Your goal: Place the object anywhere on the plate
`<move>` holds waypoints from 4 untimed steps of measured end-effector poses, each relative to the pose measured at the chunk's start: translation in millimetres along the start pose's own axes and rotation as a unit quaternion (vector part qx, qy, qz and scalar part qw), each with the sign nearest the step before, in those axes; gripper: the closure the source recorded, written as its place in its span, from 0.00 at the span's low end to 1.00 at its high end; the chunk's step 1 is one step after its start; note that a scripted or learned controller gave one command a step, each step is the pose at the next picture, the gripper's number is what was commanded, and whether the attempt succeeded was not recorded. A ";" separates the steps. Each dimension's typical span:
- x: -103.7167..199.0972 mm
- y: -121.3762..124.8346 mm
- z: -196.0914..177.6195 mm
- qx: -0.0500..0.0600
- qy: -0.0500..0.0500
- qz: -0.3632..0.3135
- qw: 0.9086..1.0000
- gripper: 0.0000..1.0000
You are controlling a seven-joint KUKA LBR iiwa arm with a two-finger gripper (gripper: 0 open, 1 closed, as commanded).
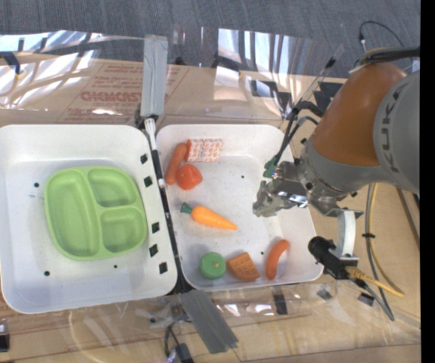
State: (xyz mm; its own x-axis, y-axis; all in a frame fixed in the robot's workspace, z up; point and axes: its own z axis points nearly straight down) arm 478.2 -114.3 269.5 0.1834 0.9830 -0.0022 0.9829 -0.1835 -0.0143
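Green, the plate (96,210) is set in the left bin (9,225) as the target, while the carrot (209,218) is left in the right bin (236,174) near the gripper (271,201), whose opening cannot be told.

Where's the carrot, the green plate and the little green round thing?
carrot (212,218): camera view, middle of its orange body.
green plate (57,216): camera view, its big left compartment.
green round thing (212,265): camera view, its top centre.

The arm's bulk (368,127) hides the right bin's (202,282) far rim — label on the small carton (204,150) unreadable.
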 end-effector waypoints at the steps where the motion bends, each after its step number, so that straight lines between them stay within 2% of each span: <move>1: 129.0 38.7 -83.2 -0.006 0.000 -0.045 0.999 1.00; 2: 130.6 40.0 -90.3 -0.003 -0.002 -0.049 0.999 1.00; 3: 128.7 -14.2 -7.2 -0.003 -0.001 0.010 1.000 1.00; 4: 21.6 -5.2 89.7 -0.003 0.000 -0.023 1.000 1.00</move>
State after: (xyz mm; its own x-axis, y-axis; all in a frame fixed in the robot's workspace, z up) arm 475.8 -92.0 179.8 0.1373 0.9905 -0.0020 0.9905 -0.1373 -0.0088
